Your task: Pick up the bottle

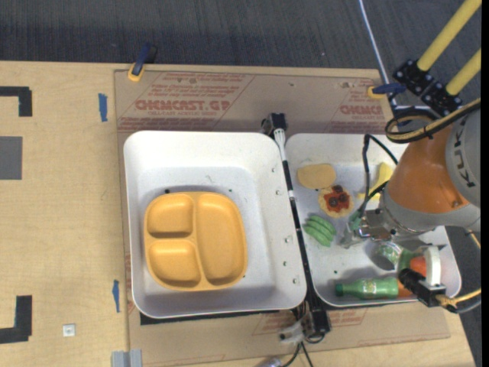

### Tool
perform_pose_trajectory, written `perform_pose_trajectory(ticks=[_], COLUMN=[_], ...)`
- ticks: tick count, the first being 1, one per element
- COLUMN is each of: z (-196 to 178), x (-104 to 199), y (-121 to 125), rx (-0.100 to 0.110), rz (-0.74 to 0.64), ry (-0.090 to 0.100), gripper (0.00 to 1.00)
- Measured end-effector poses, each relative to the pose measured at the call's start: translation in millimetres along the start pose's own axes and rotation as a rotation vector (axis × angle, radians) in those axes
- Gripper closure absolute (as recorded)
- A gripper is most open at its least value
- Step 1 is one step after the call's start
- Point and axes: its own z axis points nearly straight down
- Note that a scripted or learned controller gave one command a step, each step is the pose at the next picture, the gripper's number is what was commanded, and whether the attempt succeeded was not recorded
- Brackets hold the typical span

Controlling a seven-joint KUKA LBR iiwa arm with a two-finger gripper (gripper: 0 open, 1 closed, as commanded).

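- green bottle point(369, 287) lying on its side at near edge of right bin point(330, 205), cap end pointing left
- gripper point(367, 232) just above it in the same bin, apart from bottle, nothing visibly between fingers; open or closed, can't tell
- green leafy toy point(321, 230) left of gripper
- yellow divided tray point(195, 239) in left bin point(153, 151)

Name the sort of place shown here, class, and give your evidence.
Probably a robotics lab test bench: an arm over two white bins, toy food beside a bottle, tape marks.
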Motion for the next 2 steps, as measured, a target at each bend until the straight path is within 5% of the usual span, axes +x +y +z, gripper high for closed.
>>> perform_pose_trajectory(ticks=[2], z=[-0.4], x=[6.1], y=[-21.7], rx=[-0.005], rz=[-0.15], ry=[-0.001], gripper=[1.0])
